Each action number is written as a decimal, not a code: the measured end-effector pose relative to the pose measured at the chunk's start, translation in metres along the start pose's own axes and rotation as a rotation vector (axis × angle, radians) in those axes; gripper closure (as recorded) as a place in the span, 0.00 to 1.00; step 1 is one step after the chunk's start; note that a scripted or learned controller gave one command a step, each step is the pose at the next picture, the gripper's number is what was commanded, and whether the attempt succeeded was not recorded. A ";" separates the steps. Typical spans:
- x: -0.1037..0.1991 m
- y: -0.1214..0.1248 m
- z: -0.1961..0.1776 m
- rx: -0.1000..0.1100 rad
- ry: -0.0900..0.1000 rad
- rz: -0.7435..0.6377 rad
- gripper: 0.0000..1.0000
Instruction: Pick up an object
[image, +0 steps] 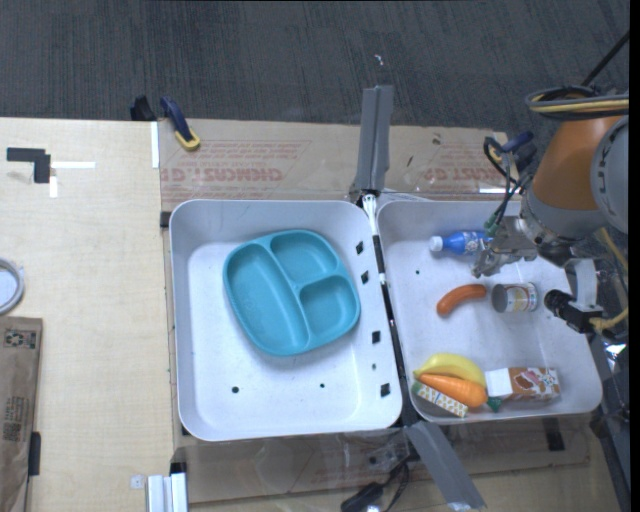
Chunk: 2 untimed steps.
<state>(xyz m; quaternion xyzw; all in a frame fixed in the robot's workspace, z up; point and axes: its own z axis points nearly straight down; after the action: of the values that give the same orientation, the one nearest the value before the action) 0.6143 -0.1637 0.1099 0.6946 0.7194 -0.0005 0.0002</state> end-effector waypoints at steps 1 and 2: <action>0.000 0.000 0.000 0.000 0.000 0.000 0.00; -0.001 0.000 -0.009 -0.001 -0.001 0.002 1.00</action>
<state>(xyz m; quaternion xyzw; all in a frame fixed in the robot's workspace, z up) 0.6145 -0.1646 0.1192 0.6954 0.7186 -0.0004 0.0007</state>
